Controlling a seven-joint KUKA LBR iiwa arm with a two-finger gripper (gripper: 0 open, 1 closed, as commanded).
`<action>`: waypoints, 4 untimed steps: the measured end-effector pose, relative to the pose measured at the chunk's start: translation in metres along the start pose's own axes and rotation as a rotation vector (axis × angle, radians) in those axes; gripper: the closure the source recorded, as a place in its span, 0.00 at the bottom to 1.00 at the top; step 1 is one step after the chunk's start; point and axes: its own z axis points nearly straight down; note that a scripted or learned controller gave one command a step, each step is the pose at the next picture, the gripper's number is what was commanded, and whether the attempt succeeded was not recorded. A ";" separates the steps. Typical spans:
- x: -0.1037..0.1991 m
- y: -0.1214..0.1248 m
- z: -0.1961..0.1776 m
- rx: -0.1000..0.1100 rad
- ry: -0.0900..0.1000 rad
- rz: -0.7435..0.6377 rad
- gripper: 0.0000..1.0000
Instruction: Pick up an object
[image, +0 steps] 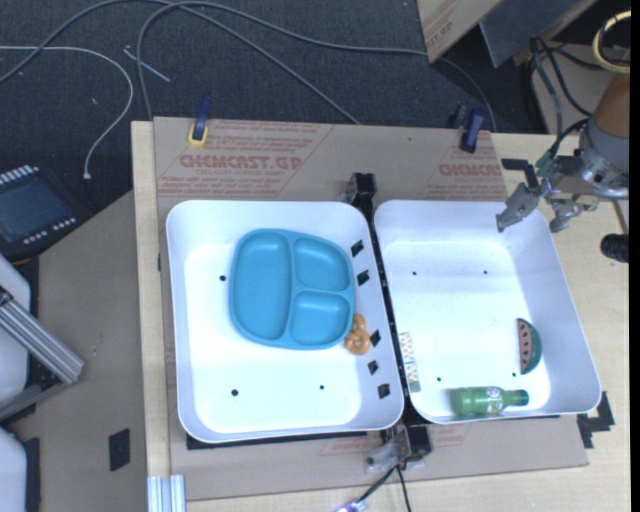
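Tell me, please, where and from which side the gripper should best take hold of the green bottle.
Probably across the body of the green bottle, coming from above. It lies on its side along the near wall of the right bin, so the fingers should close across its width.

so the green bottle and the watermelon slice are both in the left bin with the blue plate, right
Not quite: the camera view shows the green bottle and the watermelon slice in the right bin. Just the blue plate sits in the left bin.
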 end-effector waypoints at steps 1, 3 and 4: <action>0.001 0.003 -0.008 -0.014 -0.003 -0.003 0.00; 0.001 0.008 0.078 -0.009 -0.002 -0.005 0.00; 0.002 0.008 0.131 -0.009 -0.002 -0.004 0.00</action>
